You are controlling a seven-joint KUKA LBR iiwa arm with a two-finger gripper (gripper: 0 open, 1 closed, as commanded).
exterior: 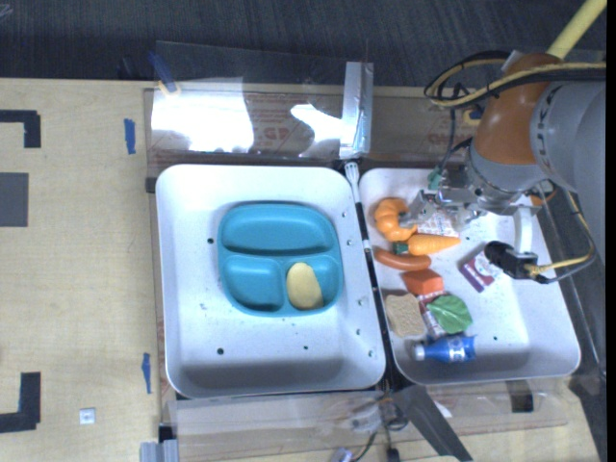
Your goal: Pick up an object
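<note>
The right bin (pixel 549 340) holds several toy foods. An orange pepper (pixel 388 215) lies at its upper left, with a carrot (pixel 433 244) and a thin red chili (pixel 395 258) just below it. My gripper (pixel 438 202) hangs low over the top of this bin, right beside the pepper and above a white and red packet (pixel 441 225). Nothing is visibly held in the gripper. The grey arm with its orange band (pixel 510 128) comes in from the upper right.
Lower in the right bin lie an orange-red piece (pixel 423 281), a bread slice (pixel 404 316), a green leaf (pixel 449 310), a blue can (pixel 449 350) and a purple item (pixel 477 270). The left bin (pixel 183 258) holds a blue divided plate (pixel 252 234) with a yellow item (pixel 304 285).
</note>
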